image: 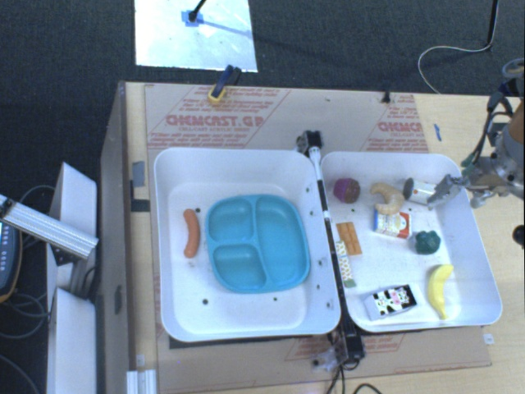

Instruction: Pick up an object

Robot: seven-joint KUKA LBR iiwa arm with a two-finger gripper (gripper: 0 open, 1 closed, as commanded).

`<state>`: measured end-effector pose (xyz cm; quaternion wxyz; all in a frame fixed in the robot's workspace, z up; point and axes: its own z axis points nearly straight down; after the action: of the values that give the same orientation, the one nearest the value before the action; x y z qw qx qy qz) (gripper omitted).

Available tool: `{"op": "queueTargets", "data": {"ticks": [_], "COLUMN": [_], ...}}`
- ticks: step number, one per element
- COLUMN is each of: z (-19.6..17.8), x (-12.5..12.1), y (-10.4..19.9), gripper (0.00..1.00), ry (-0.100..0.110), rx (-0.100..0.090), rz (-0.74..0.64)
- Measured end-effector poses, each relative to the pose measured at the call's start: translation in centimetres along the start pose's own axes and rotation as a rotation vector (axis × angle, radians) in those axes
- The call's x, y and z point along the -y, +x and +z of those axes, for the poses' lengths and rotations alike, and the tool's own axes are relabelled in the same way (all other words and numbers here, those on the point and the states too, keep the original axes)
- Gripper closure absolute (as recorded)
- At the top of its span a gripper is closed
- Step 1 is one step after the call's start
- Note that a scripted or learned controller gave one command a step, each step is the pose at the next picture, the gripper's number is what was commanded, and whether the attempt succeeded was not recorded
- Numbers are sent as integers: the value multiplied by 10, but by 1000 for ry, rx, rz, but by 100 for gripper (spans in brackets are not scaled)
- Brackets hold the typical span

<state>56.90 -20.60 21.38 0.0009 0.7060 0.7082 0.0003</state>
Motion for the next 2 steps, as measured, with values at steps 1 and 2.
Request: {"op": "queueTargets", "data": {"ticks": [1,2], "z": [125,126], "x": [-7,-101], "y": [2,17], "gripper": [0,0], "ry": [-7,-8], "rx": [2,2], "rz": [1,-2]}}
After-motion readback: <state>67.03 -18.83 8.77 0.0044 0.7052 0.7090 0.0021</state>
